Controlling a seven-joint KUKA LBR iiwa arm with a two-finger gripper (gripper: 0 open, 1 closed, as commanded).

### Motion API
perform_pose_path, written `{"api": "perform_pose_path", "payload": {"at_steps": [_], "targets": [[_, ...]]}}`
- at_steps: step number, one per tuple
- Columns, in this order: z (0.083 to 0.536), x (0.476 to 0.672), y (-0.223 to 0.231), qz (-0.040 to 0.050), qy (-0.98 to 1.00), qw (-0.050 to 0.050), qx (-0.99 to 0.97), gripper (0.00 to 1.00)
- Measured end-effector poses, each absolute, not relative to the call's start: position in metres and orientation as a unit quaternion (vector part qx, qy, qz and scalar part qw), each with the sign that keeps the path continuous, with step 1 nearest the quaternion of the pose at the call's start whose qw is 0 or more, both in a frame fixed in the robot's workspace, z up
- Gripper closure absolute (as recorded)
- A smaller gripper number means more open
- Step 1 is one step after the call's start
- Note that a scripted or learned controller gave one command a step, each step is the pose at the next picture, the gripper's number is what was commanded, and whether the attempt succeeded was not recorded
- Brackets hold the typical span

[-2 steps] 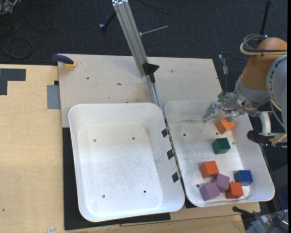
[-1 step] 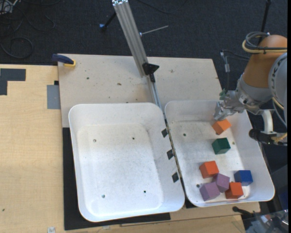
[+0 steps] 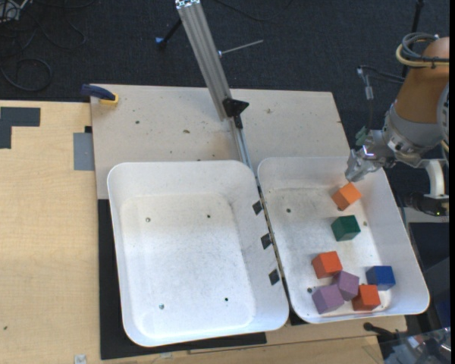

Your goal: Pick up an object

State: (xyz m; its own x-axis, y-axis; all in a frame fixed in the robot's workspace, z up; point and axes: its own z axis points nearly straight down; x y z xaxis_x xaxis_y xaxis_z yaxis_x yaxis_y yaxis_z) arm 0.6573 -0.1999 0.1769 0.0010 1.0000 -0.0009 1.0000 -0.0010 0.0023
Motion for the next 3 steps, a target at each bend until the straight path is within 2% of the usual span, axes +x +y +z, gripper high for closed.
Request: {"api": "perform_pose_path", "payload": {"at_steps": [1,2,3], "targets": [[0.22,0.655,-0.203,0.0008,0.706,0.002,0.708,1.0],[0.265,0.661,-0.204,0.0011,0.708,0.002,0.707,1.0],[0.269,0.643,-0.159,-0.0003,0.708,-0.002,0.706,1.0]]}}
